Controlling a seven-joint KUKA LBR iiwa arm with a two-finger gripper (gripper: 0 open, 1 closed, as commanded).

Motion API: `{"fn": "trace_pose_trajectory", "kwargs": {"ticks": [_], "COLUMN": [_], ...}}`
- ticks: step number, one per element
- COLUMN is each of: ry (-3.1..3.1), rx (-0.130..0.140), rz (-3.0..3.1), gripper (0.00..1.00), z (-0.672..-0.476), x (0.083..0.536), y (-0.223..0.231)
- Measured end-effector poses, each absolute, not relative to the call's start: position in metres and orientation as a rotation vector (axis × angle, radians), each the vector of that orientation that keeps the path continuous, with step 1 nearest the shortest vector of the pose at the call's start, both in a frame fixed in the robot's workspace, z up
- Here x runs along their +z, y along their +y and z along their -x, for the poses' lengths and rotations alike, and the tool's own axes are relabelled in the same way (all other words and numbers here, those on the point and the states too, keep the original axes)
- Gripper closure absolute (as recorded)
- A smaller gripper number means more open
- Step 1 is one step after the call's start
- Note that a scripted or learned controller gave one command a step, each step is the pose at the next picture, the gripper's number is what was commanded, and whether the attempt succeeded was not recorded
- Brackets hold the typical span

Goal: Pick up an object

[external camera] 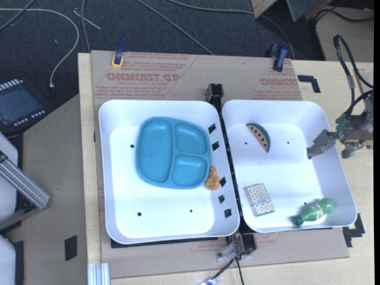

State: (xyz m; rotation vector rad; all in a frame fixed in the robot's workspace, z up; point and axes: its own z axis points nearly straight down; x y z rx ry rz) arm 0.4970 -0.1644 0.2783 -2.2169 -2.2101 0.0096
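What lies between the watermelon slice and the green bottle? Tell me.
In the camera view, the patterned sponge lies roughly between the watermelon slice and the green bottle, slightly left of the direct line, on the right bin's white floor.

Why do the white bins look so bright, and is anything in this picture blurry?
In the camera view, even overhead light washes out the two shallow white bins, leaving only soft shadows beside the blue divided plate and the green plastic bottle; the gripper at the right edge looks slightly blurred, and small items lack fine detail.
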Motion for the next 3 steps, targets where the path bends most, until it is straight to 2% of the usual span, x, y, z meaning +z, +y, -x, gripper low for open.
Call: {"fn": "trace_pose_trajectory", "kwargs": {"ticks": [1, 3], "ry": [-2.221, -2.216], "rx": [0.000, 0.004], "rz": [2.220, 2.217], "gripper": [0.00, 0.00], "z": [-0.499, -0.509], "x": [0.284, 0.187], "y": [-0.164, -0.171]}}
